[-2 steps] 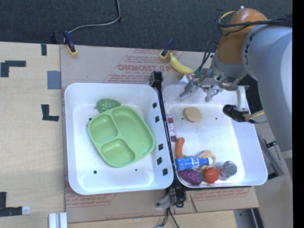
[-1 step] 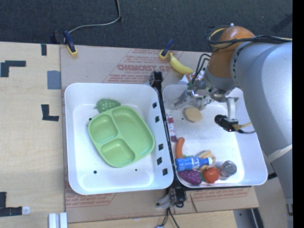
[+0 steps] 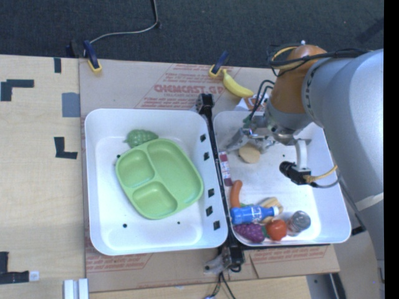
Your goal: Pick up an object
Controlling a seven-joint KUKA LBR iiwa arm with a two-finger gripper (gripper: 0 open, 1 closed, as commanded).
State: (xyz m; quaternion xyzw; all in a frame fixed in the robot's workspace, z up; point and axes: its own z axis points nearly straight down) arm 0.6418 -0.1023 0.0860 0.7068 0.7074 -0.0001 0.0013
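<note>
My gripper (image 3: 250,143) hangs low over the back of the right bin (image 3: 324,195), open, with its grey fingers spread to either side. A tan rounded lump (image 3: 249,155) lies just under and in front of the fingertips, touching or nearly touching them; it is not lifted. At the right bin's front lie an orange carrot (image 3: 235,193), a blue bottle (image 3: 252,214), purple grapes (image 3: 249,232), a red tomato (image 3: 277,230), a metal can (image 3: 300,222) and a small yellowish piece (image 3: 269,203).
A green divided plate (image 3: 159,176) fills the middle of the left bin (image 3: 103,185), with a green leafy item (image 3: 142,137) at its back edge. A yellow banana (image 3: 235,86) lies behind the right bin. The black divider (image 3: 212,161) separates the bins.
</note>
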